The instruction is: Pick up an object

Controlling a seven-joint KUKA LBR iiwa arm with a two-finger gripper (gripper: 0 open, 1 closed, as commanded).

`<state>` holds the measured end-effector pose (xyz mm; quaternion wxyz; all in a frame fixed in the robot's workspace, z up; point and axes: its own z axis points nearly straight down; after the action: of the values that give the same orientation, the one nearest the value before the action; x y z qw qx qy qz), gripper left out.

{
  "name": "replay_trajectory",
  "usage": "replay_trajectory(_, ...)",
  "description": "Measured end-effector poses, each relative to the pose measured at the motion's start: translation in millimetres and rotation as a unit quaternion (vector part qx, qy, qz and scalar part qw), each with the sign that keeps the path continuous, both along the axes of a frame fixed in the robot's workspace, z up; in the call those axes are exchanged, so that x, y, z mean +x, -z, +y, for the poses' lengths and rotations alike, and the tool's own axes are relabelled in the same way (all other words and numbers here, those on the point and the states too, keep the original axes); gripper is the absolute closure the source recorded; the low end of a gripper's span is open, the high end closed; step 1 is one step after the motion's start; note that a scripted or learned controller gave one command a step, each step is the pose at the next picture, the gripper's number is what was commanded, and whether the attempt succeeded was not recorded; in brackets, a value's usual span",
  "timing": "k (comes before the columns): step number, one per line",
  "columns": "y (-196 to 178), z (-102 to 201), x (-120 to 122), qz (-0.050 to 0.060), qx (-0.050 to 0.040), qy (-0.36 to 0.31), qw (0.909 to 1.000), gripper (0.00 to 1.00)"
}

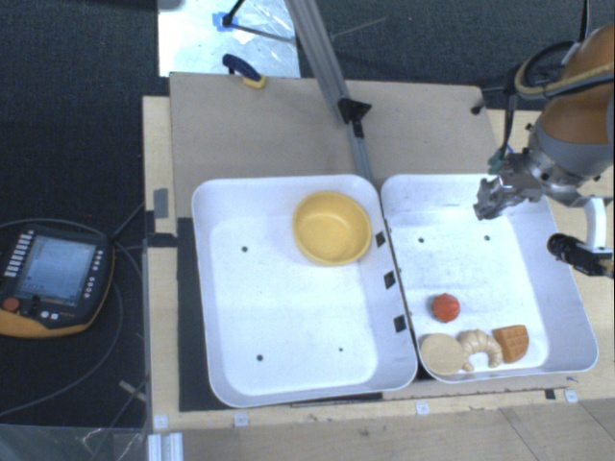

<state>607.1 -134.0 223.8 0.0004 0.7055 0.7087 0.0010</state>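
While looking down on the bench [423, 123], spotting two white bins side by side. Left bin [221, 353] first, with a yellow bowl [332, 227] sitting near its far right corner. Right bin [548, 286] next, under the arm [577, 113] reaching in from the right. Gripper [495, 200] hovering above that bin's far end, well apart from the items; spread or closed, impossible to tell. Down at the near edge, huddled close: beige disc [442, 353], pale curled piece [480, 346], orange-brown chunk [510, 342]. Just beyond them, small red ball [444, 306].
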Motion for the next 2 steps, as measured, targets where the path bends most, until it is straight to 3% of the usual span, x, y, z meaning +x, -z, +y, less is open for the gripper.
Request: replay_trajectory(2, 0.7, 100.4, -14.6, 0.000, 0.0002, 0.000, 1.0000, 1.00)
